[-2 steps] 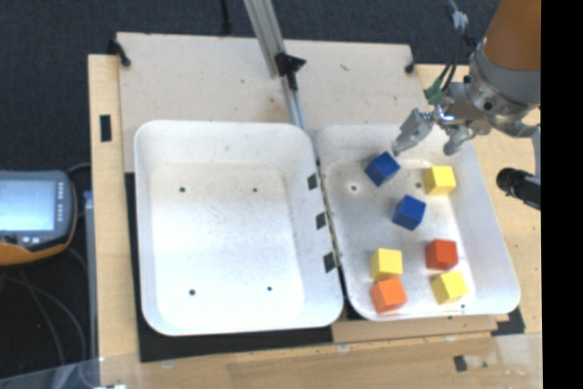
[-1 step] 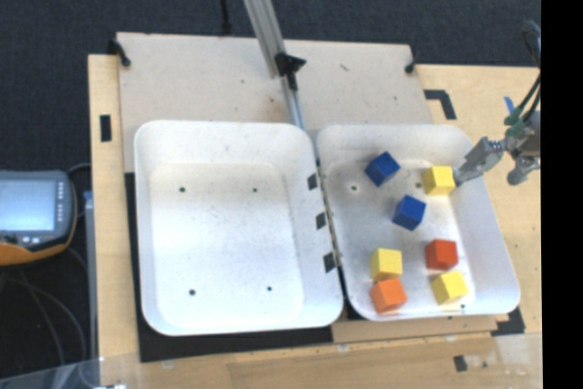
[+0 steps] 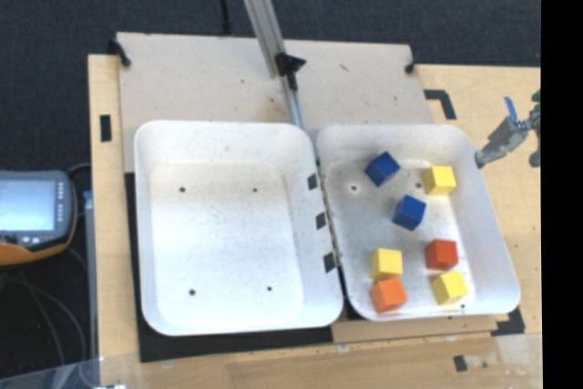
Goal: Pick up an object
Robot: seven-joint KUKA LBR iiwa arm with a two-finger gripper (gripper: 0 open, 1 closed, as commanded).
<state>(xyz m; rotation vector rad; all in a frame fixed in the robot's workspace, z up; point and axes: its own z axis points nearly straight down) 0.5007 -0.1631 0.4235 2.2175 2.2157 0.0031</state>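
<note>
Just hovering at the right edge beside the right bin [image 3: 487, 223]: gripper [image 3: 499, 144], finger state impossible to tell; seven cubes lying inside, including a blue cube [image 3: 383, 168].

7 blocks [image 3: 409, 212] lie in the right bin [image 3: 487, 223], seemingly none touching.

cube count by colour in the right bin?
Blue cubes: 2
Yellow cubes: 3
Red cubes: 1
Orange cubes: 1
Total: 7, all in the right bin.
</note>
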